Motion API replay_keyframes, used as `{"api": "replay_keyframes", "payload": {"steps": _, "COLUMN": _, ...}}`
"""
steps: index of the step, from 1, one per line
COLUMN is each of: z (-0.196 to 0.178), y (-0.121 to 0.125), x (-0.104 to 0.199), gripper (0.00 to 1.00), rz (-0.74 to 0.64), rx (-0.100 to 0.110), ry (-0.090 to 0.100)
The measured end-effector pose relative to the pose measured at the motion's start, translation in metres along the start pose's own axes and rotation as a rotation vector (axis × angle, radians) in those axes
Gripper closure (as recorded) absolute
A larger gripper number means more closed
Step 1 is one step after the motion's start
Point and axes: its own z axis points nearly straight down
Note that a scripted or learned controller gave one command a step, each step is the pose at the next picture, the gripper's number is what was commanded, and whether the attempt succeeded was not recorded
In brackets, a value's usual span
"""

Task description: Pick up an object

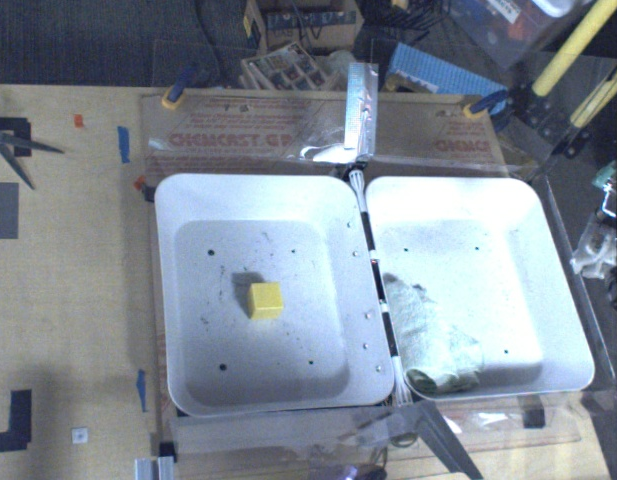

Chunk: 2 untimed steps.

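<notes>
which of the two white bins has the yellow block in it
The left bin: the yellow block sits near its middle. The right bin holds a crumpled whitish cloth along its left side instead.

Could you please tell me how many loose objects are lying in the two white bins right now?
2: a yellow block near the middle of the left bin, and a rolled grey-white cloth along the right bin's left, near side.

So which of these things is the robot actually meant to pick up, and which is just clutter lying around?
For the job:
yellow block in the left bin
rolled cloth in the right bin

Just lying about:
blue clamps at the back
blue tape on the bench
cables and boxes behind the bench
</notes>
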Motion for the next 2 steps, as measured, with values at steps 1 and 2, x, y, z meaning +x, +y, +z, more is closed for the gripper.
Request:
{"api": "replay_keyframes", "payload": {"steps": 1, "z": -0.018, "y": -0.047, "x": 0.052, "gripper": 1.00, "rz": 0.292, "rx": -0.003, "ry": 0.000}}
{"api": "replay_keyframes", "payload": {"steps": 2, "z": 0.021, "y": -0.008, "x": -0.005, "gripper": 1.00, "rz": 0.085, "rx": 0.000, "ry": 0.000}}
